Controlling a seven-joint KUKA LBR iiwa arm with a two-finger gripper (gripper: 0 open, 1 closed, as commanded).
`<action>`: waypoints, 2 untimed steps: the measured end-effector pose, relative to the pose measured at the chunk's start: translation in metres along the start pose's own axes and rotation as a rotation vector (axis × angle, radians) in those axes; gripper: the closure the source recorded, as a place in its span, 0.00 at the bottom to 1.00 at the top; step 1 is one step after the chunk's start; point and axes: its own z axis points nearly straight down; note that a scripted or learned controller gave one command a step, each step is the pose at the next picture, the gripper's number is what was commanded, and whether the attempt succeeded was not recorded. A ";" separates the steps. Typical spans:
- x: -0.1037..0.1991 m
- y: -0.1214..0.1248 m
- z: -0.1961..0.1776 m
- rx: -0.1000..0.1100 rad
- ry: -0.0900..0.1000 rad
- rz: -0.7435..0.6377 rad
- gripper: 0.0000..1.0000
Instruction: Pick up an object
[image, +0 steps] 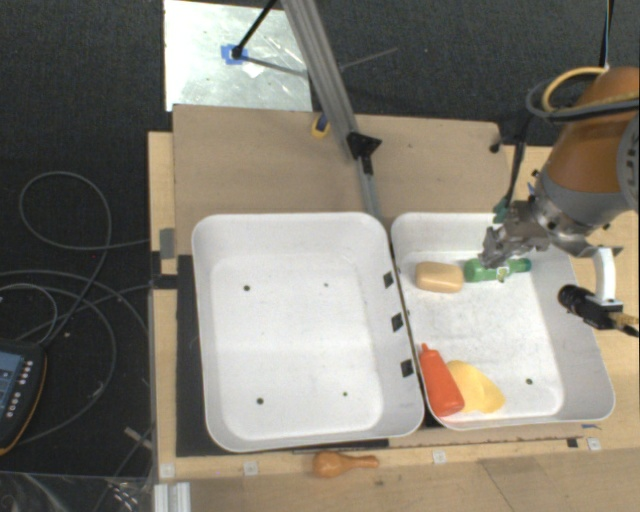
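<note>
Green plastic, a small flat piece (497, 268), lies at the far end of the right white shallow bin (585, 385), just beside a tan rounded block (439, 277). The grey two-finger gripper (497, 250) hangs right over the green piece; whether it grips it, I cannot tell. An orange-red bottle (440, 380) touches a yellow lump (478, 388) at the near edge.

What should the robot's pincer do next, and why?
Probably go straight down a little. The pincer hangs right over the green object in the right bin, beside the tan block. Nothing shows between its fingers, so dropping lower looks like the way to grab the green one.
</note>
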 end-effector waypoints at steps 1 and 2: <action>0.044 -0.008 -0.007 -0.002 0.000 0.000 1.00; 0.094 -0.020 -0.019 -0.002 0.000 -0.001 1.00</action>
